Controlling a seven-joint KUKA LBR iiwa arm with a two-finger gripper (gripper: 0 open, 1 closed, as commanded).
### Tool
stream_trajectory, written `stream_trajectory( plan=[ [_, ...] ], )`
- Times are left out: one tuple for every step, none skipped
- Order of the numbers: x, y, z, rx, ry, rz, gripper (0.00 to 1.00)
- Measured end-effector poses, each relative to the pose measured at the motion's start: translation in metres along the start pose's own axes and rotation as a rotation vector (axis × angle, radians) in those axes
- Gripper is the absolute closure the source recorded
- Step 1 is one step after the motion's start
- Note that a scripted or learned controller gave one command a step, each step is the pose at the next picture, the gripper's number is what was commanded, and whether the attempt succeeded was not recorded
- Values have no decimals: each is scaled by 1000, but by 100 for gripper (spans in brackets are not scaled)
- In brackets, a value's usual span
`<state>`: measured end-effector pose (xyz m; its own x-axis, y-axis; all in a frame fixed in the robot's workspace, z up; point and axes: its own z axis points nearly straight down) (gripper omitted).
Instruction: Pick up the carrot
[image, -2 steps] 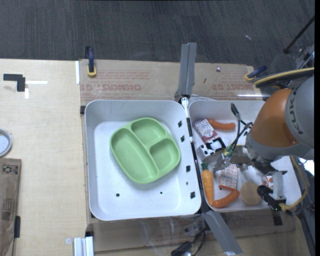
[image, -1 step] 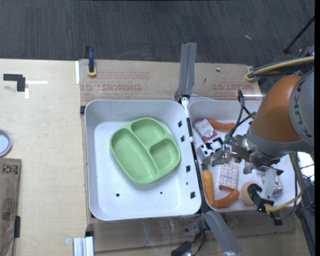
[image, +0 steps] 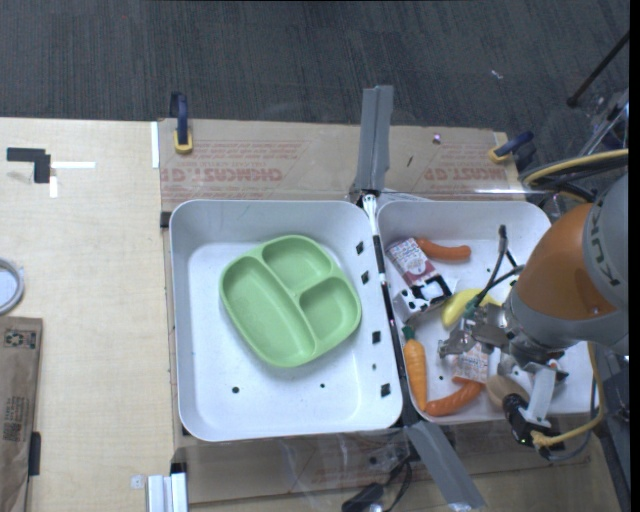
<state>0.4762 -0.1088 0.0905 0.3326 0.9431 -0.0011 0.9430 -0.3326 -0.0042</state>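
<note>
The carrot (image: 415, 370) is orange and tapered. It lies lengthwise along the left wall of the right bin (image: 520, 212), near the front corner. My gripper (image: 468, 345) hangs low over the same bin, just right of the carrot and apart from it. Its metal tip sits above a small pile of items. I see nothing held in it. The grey arm with its orange band (image: 565, 275) comes in from the right and covers the bin's right part.
A curved orange piece (image: 452, 398) lies at the bin's front, a second orange piece (image: 443, 251) at the back. A yellow item (image: 460, 303), a red-white packet (image: 408, 258) and a black-white object (image: 426, 293) lie between. The left bin (image: 190, 300) holds a green divided plate (image: 290, 298).
</note>
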Motion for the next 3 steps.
stream_trajectory(
  plan=[
    [-19, 7, -38, -2, 0, 44, 0],
    [17, 48, -1, -2, -1, -243, 0],
    [57, -17, -100, -1, -1, 216, 0]
  ],
)
